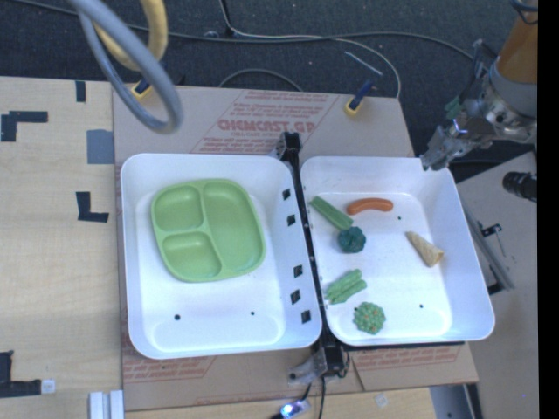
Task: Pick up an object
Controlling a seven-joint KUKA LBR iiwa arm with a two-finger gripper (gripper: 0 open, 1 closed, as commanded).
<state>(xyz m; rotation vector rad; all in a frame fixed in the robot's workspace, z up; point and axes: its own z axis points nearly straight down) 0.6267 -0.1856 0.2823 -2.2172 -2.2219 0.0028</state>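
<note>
From the overhead camera, two shallow white bins sit side by side on a cardboard sheet, joined along a dark clipped seam. The left bin holds a light green plastic tray with three compartments and rounded corners, lying flat toward the bin's upper half. The right bin carries the small toy foods, all well apart from each other: an orange sausage, smooth and slightly curved, near the far wall; a flat green strip just left of it, its lower end close beside a dark green, knobbly broccoli head; a tan wedge toward the right side; a ribbed green bean bundle lower down; and a lighter, bumpy green floret near the front wall. The gripper hangs just over the right bin's upper right corner, off from all the foods, with nothing seen between its fingers; whether it is spread or closed I cannot tell. A thick grey hose loops over the upper left, clear of both bins.
</note>
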